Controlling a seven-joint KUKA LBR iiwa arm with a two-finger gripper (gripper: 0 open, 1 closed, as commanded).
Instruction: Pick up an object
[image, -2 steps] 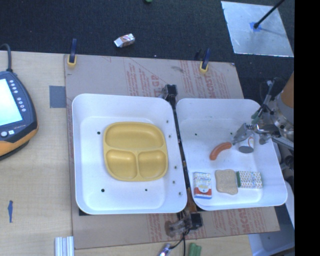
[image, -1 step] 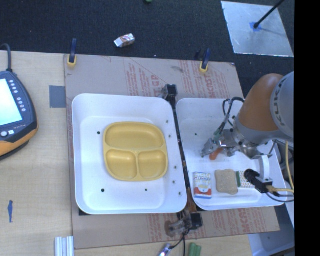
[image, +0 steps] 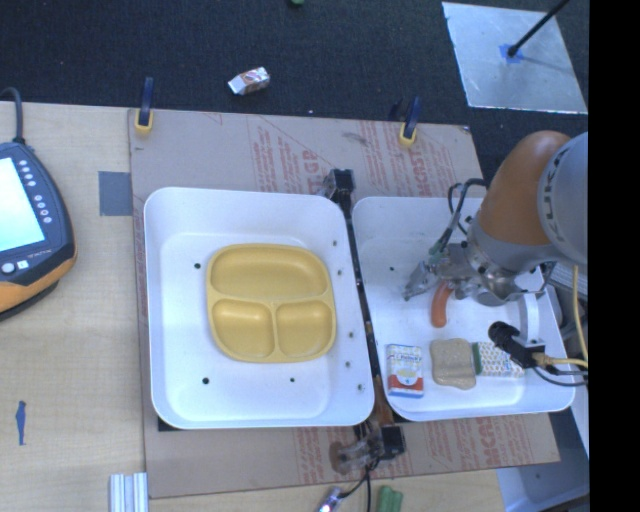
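camera view: the gripper (image: 428, 283) sits low inside the right bin (image: 385, 225), its grey fingers splayed toward the left, and the orange carrot-like stick (image: 439, 304) lies just below and to the right of the fingertips. whether the stick is touching a finger or merely beside it, i cannot tell; nothing shows plainly between the fingers, so i would not call anything held. the jaws look parted, with a gap between the two tips.

to do this step well, my judgement is that the jaws should be centred over the stick's narrow width, straddling it across its short side, and brought right down to the bin floor before closing, since a thin rounded piece may roll or squirt out if pinched off-centre. the small carton (image: 404, 369) and the tan sponge (image: 454, 363) lie further below the jaws, near the bin's front wall, well apart from the tips, so they should not interfere. the yellow divided plate (image: 270, 300) sits in the left bin (image: 170, 400), far to the left of the jaws.

the arm reaches in from the right, its orange band (image: 515, 195) above and to the right of the jaws, wrist bent downward, cables trailing below right.
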